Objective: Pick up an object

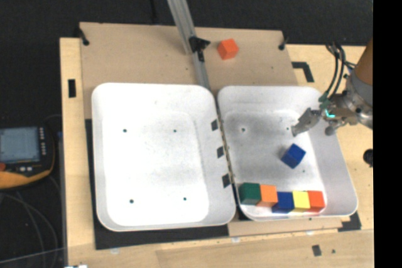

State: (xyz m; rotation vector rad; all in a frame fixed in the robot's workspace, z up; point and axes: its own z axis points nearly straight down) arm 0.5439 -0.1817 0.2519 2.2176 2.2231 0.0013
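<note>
Listing the holdings from the largest down, you have the following.

Bench [69, 135]: pale wood board on a black floor, with a brown cardboard sheet [138, 53] under the far edge of the bins. A grey metal post [179, 6] slants in from the top.

Left bin [151, 154]: shallow, white, rounded corners, a few small dark dots on its floor.

Right bin [251, 110]: same make, touching the left bin along a clipped seam. Its floor is scuffed grey and looks smooth, so you should expect a block to slide if nudged from one side.

Arm: it enters from the right, and the gripper [312, 123] hangs over the right bin's far right part, fingers spread apart with nothing between them.

Handheld pendant [22, 150]: off the bench at the left, screen lit.

Row of blocks at the right bin's near wall: green block [249, 192], orange block [269, 194], blue block in the row [284, 200], yellow block [302, 199], red-orange block [316, 199]. They touch side to side and crowd the wall, leaving your fingers little room.

Loose blue block [293, 155]: alone mid-bin, just below the gripper, turned at an angle. Judge it light, rigid and not fragile. Take it across two opposite flat faces, with the wrist rotated to match its angle. It has free space on all sides, which makes it your easiest pick.

Orange cube [227, 49]: on the cardboard beyond the bins, well apart from the gripper.
</note>
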